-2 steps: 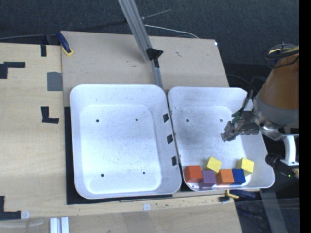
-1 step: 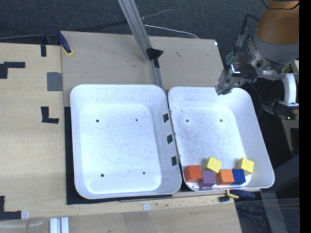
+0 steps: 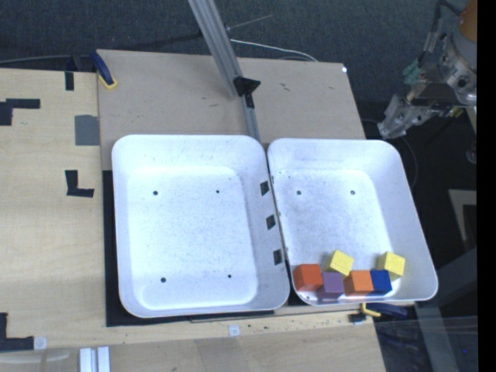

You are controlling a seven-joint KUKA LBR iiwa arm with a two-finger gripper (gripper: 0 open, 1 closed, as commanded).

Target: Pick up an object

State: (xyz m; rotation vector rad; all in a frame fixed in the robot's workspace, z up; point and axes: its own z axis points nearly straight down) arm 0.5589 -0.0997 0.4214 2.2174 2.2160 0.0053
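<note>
Several small blocks lie bunched at the near edge of the right bin (image 3: pixel 387 169): a red block (image 3: pixel 308 276), a purple block (image 3: pixel 333 284), an orange block (image 3: pixel 358 283), a blue block (image 3: pixel 380 281) and two yellow blocks (image 3: pixel 341 263) (image 3: pixel 394 264). My gripper (image 3: pixel 395 124) hangs at the upper right, beyond the right bin's far right corner and well away from the blocks. Nothing shows between its fingers, and their spread is too small and dark to read.
The left bin (image 3: pixel 124 208) sits beside the right one, with small black clips along the shared wall. A slanted metal rod (image 3: pixel 217 37) runs from the top down to the bins' far junction. Tape marks lie on the bench at left.
</note>
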